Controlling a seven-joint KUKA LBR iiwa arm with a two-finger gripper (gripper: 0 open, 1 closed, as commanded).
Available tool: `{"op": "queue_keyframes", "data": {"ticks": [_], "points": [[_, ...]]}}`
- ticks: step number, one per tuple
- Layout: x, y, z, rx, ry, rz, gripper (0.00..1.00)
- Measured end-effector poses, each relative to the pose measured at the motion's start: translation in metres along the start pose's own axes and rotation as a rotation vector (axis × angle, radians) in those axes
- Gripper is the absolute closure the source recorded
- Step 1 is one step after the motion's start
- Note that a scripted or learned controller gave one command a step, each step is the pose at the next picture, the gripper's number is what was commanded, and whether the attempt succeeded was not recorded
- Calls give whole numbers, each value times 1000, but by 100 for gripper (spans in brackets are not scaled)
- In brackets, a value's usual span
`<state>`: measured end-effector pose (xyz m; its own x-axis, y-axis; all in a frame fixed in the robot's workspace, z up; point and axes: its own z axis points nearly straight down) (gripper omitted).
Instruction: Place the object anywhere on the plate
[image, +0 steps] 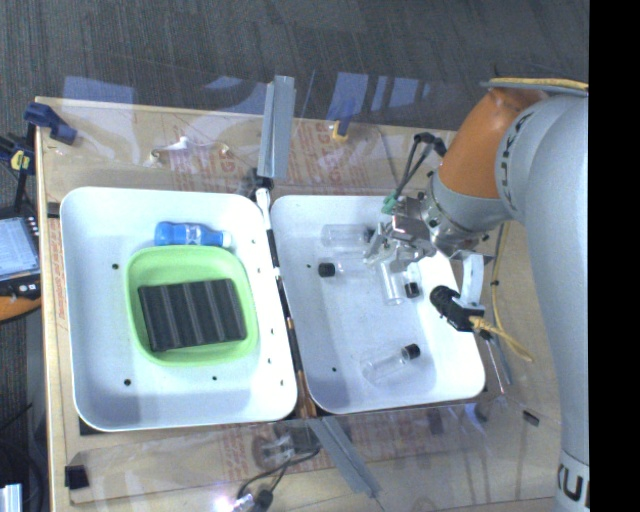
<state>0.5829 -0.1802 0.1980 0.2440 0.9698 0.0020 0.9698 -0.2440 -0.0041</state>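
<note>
gripper (398, 252): far side of the right bin (345, 385), can't tell its state
clear vial (388, 284): touching just below it
plate (190, 305): left bin (90, 215)

on my feed the arm (555, 250) is a thick, smooth grey cylinder with rounded casing. an orange band (478, 150) rings it above the wrist. the gripper (398, 248) is a compact assembly of bare metal and black parts. thin dark cables (412, 165) loop from the wrist to the gripper. part of a black marking (572, 487) shows on the lower casing.
</note>
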Motion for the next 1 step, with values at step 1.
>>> {"op": "queue_keyframes", "data": {"ticks": [1], "points": [[0, 0, 0, 0, 0, 0, 0]]}}
